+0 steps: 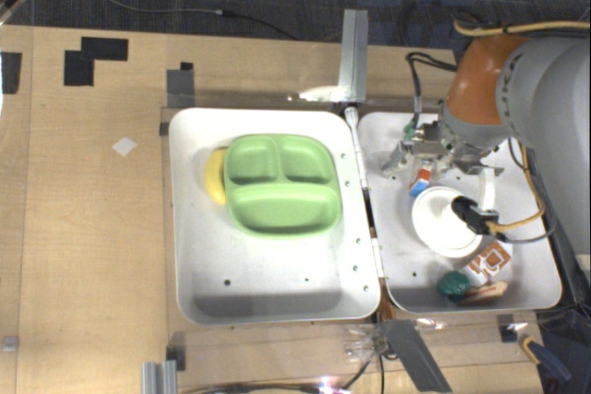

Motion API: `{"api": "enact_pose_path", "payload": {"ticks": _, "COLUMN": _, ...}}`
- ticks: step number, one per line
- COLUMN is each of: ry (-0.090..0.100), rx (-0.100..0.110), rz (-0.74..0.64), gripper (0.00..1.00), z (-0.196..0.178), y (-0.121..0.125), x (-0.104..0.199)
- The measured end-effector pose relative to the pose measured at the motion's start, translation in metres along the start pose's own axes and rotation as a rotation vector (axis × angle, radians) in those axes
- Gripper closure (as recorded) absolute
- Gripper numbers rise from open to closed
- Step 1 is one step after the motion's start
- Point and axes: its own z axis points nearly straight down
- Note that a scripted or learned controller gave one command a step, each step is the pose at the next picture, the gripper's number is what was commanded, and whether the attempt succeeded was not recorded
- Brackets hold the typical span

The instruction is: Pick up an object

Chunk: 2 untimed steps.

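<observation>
Claw [427, 163] low in right bin [545, 291], near white bowl [445, 221].

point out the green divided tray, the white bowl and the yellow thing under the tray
green divided tray [280, 183], camera view, centre ridge
white bowl [443, 221], camera view, inner floor
yellow thing [214, 177], camera view, exposed left edge

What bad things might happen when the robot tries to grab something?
The gripper hangs over a crowded corner of the right bin, so it might bump the white bowl instead of grabbing one thing. The small red and blue object beside the bowl looks easy to slip. The cable could snag.
</observation>
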Motion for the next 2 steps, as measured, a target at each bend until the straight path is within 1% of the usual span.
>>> {"api": "enact_pose_path", "payload": {"ticks": 1, "ry": -0.001, "rx": -0.001, "rz": -0.349, "gripper": 0.0, "z": -0.067, "y": 0.031, "x": -0.003}}
{"api": "enact_pose_path", "payload": {"ticks": 2, "ry": 0.0, "rx": 0.0, "rz": -0.209, "gripper": 0.0, "z": 0.0, "y": 0.021, "x": -0.04}}
